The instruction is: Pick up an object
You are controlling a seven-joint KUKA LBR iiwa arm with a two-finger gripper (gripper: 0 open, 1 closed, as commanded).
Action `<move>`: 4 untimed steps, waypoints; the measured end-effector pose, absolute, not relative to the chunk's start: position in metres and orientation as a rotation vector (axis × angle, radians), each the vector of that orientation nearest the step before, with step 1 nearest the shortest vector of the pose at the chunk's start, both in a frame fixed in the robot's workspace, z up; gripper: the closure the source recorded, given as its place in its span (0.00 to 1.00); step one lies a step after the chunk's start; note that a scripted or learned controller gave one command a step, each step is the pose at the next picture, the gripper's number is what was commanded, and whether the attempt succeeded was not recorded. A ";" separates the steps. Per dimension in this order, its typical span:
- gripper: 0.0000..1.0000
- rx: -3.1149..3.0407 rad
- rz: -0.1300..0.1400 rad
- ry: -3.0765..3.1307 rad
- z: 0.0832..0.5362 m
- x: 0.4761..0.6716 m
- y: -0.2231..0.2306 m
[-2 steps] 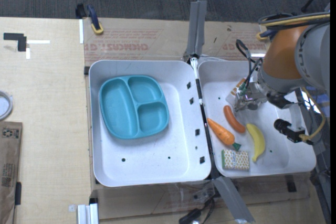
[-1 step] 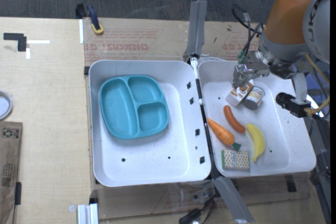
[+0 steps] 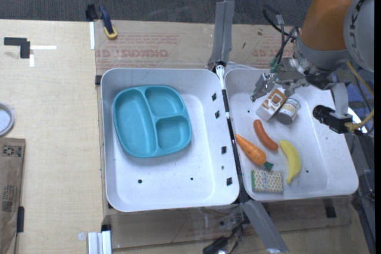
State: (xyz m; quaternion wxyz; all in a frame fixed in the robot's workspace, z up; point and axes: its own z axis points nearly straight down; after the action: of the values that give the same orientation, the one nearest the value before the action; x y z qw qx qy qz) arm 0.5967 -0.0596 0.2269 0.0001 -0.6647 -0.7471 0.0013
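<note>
Just below the gripper [image 3: 262,87] sits a small carton [image 3: 272,103] beside a can [image 3: 288,110] — approach step, nothing held. Whether its jaws are spread, I cannot tell; next, descend squarely over the carton.
</note>
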 end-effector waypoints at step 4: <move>1.00 -2.291 0.005 -2.149 0.221 0.528 -0.078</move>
State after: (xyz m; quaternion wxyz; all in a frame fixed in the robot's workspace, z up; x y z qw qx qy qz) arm 0.5277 -0.0785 0.2214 0.0000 -0.7293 -0.6841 0.0015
